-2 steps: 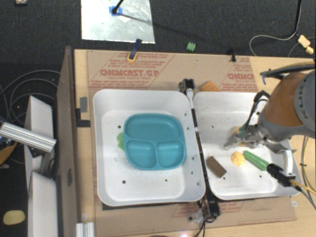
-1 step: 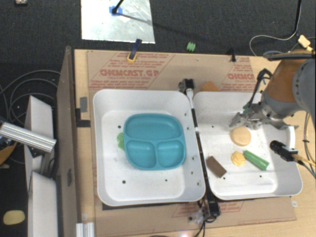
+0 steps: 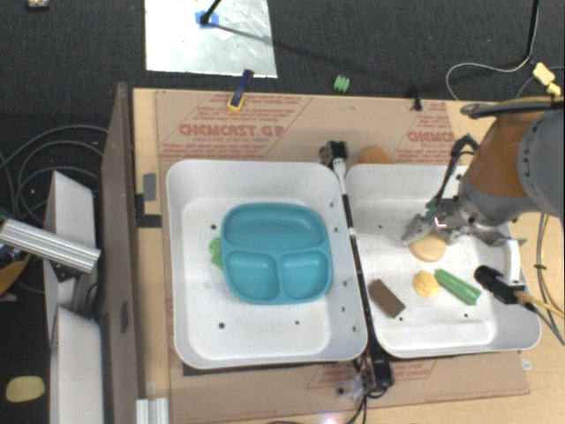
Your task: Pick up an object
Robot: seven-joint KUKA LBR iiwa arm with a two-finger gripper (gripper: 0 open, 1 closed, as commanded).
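The claw (image 3: pixel 430 228) hovered just above the tan lump (image 3: pixel 429 249) in the right bin (image 3: pixel 388 325), fingers seemingly apart, needing to descend and close

Two bins side by side on the table (image 3: pixel 265 117)

Left bin (image 3: pixel 190 237) holds a divided plate (image 3: pixel 275 253); right bin (image 3: pixel 494 325) holds a round piece (image 3: pixel 429 249) at the end effector (image 3: pixel 433 225), with a flat block (image 3: pixel 386 298), small lump (image 3: pixel 425 283) and stick-shaped piece (image 3: pixel 457 286) nearer the front.

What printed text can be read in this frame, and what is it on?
"CHEMCAST. GP": red print on the brown board behind the left bin, partly blurred.
A repeat on the board behind the right bin is cut off and unreadable.
Fainter repeats elsewhere are too blurred.
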